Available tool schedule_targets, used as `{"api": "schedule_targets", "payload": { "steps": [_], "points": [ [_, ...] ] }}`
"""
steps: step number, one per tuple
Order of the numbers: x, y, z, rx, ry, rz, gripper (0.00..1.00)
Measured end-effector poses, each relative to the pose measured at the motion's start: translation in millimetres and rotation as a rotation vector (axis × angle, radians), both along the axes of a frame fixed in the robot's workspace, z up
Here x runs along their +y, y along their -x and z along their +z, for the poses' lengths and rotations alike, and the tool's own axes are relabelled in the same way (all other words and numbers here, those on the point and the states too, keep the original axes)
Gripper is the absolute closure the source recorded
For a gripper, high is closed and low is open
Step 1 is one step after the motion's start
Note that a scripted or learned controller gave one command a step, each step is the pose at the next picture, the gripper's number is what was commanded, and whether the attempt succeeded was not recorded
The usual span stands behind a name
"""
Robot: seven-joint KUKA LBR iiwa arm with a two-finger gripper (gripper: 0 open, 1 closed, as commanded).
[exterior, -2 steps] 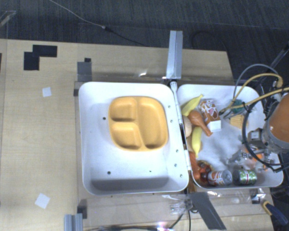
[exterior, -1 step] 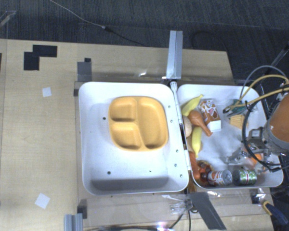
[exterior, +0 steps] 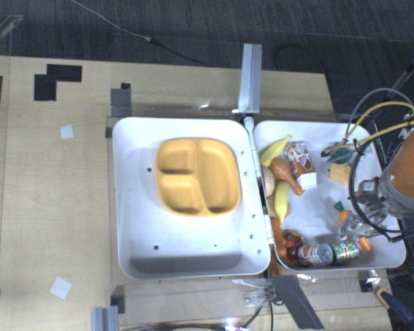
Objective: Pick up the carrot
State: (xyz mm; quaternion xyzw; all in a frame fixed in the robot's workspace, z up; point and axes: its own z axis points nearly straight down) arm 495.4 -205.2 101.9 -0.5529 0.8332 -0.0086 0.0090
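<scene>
The carrot (exterior: 363, 243) lies near the front right corner of the right bin (exterior: 317, 131). I see it as an orange tip, and a second orange bit (exterior: 343, 217) shows a little further back; what lies between them is hidden by the gripper and its cables. My gripper (exterior: 362, 219) hangs low right over that spot, below the orange band (exterior: 408, 165) of the arm. Dark cables and the wrist body cover it.
Along the right bin's left side lie two bananas (exterior: 274, 150), a brown drumstick (exterior: 288, 174), a white box (exterior: 308, 180) and a snack packet (exterior: 301, 154). A green can (exterior: 345, 252) and a bottle (exterior: 310, 255) lie along its front wall. The left bin (exterior: 134, 205) holds a yellow divided plate (exterior: 196, 176).
</scene>
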Motion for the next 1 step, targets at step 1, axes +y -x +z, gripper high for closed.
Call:
{"api": "schedule_targets", "payload": {
  "steps": [1],
  "points": [
    [54.8,-70.9,-11.7,0.009,-0.001,0.169,1.00]
  ]
}}
